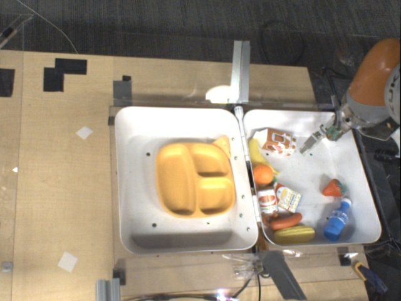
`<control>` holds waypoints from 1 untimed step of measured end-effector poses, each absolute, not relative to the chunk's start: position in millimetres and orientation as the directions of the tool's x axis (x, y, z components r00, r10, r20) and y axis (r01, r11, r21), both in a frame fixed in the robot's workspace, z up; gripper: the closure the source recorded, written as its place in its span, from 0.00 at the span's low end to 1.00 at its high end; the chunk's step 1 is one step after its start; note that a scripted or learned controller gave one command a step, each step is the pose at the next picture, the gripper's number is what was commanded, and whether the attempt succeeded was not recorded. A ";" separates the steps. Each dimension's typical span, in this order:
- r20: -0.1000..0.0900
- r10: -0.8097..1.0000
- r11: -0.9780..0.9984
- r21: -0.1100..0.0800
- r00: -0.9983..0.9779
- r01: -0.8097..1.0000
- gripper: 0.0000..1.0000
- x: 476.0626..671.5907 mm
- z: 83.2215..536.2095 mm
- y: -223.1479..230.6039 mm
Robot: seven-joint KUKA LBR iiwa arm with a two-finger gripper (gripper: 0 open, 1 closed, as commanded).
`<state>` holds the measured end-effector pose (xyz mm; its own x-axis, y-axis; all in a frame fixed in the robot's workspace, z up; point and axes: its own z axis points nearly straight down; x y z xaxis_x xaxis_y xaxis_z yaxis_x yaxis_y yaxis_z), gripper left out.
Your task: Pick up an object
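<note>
jaws [308,144]: state cannot be determined at this scale; nothing is visible between them. they hang low over bare floor in the right bin [363,168], just right of the snack packet [277,142], the nearest candidate. remaining candidates lie along the bin's left and lower sides, leaving the middle open for approach: one banana [254,150], one orange [264,175], one small jar [267,200], one yellow carton [289,199], one sausage [286,221], one yellow pod [294,234], one strawberry [333,188], one blue bottle [337,222]. left bin [135,168] holds one yellow divided tray [194,179]. both bins rest on the surface [62,168].
</note>
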<state>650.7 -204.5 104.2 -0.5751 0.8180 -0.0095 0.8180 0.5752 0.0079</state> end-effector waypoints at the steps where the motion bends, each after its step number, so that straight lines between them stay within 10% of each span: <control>1: -0.008 0.820 0.573 0.007 -0.573 0.820 0.00 584.1 88.4 -206.0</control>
